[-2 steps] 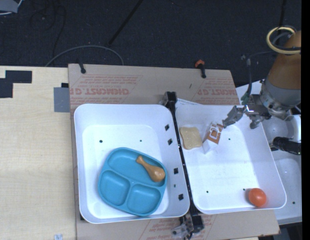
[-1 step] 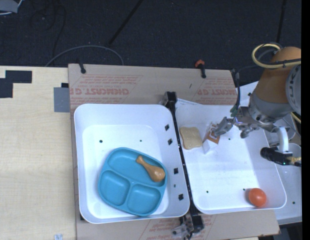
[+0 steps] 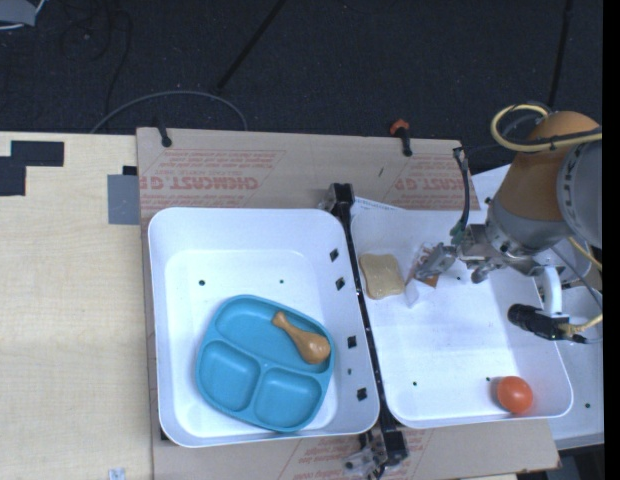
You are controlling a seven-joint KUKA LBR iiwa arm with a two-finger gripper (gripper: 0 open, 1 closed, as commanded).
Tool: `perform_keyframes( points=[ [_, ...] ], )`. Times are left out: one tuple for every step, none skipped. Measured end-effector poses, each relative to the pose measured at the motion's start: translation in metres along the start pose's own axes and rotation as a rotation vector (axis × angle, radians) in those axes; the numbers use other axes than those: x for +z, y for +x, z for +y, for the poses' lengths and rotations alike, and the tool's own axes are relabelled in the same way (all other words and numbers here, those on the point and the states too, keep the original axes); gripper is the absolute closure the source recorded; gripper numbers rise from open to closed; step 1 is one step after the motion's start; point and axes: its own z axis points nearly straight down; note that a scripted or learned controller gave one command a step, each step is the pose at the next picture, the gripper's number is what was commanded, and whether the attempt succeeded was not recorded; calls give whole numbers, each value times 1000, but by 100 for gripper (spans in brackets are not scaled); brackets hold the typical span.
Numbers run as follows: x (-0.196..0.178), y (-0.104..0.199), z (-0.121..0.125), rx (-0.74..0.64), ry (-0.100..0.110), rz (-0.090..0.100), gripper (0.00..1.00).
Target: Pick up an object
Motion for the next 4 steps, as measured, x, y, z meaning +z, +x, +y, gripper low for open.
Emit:
perform_keyframes(
  points=[
    [1, -1, 4, -2, -12, -7, 0],
    [-10, -2, 6, -2, -17, -7, 100],
    [-70, -6, -1, 0, 0, -8, 100],
    [-116, -7, 0, -1, -1, -8, 100]
  ],
)
